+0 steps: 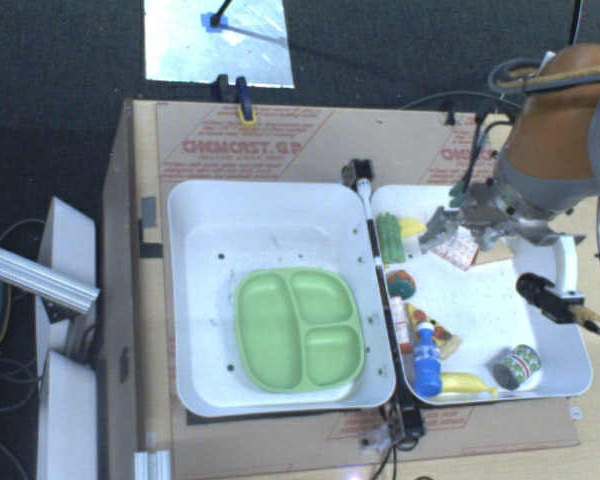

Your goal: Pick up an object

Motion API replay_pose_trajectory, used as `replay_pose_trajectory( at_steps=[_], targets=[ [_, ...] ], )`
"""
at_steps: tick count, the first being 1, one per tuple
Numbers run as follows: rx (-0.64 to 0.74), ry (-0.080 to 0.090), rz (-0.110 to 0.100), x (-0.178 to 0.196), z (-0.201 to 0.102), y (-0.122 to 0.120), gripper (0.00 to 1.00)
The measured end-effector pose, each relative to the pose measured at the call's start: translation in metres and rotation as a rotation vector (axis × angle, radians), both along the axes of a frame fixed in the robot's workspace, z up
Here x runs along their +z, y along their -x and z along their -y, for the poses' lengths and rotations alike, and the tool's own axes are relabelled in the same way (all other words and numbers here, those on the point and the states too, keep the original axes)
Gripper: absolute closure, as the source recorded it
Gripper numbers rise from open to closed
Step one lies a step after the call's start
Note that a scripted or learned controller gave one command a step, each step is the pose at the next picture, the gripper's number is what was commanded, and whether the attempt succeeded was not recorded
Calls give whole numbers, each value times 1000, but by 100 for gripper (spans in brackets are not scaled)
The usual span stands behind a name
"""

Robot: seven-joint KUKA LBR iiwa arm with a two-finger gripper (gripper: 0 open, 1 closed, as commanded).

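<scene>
My gripper (450,230) hovers at the right bin's (570,368) twelve o'clock over a small packet (460,248); grip state I cannot tell. Packet looks light, crinkly; I'd pinch its edges.

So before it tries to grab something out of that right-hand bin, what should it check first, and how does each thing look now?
1. Gripper over the right bin: ok.
2. Fingers ready to grasp: cannot tell.
3. Gripper already carrying something: cannot tell; a pale card-like item sits just under it.
4. Objects left to pick: ok; blue bottle, banana, small can.
5. Green tray out of the way in the left bin: ok.
</scene>
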State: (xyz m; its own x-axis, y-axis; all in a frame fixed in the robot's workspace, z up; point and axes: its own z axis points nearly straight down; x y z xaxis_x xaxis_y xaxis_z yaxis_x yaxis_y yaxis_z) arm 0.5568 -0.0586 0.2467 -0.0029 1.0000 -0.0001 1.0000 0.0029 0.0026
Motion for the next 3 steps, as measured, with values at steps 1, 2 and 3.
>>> replay_pose_trajectory(
  at_steps=[1, 2, 3],
  targets=[
    [-1, 0, -2, -15, 12, 70, 0],
    [0, 0, -3, -63, 5, 34, 0],
    [-3, 2, 0, -162, 30, 24, 0]
  ],
)
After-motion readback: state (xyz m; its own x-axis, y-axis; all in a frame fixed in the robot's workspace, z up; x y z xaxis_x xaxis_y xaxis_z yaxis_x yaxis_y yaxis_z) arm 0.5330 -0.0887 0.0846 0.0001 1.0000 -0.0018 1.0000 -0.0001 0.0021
